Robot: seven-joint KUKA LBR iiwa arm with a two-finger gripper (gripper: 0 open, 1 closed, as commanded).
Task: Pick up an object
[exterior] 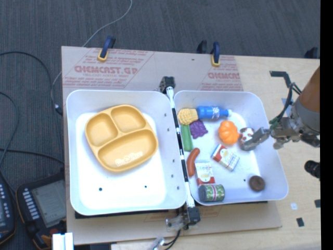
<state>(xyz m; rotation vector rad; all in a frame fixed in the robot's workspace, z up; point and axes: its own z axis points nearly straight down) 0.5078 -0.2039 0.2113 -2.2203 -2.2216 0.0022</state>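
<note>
The claw [252, 139] hangs over the right bin [270, 158], near its right wall, reaching in from the arm [307, 113] at the right. Whether it is spread or pressed together cannot be told; its tip blends with a small white and red object [245, 135] lying right at it, and nothing can be seen clearly pinched.

Just to the left of the claw sits an orange fruit [228, 132]. Below and left of it lies a red and white carton [225, 157]. A brown round piece [256, 183] rests near the bin's lower right corner, apart from the claw. Farther left are a blue bottle [212, 112], a corn cob [187, 115], purple grapes [198, 128], a green vegetable [186, 137], a sausage [192, 160] and a green can [211, 192].

The left bin [88, 191] holds a yellow divided plate [120, 137]. Both bins rest on the worktop [104, 69].
</note>
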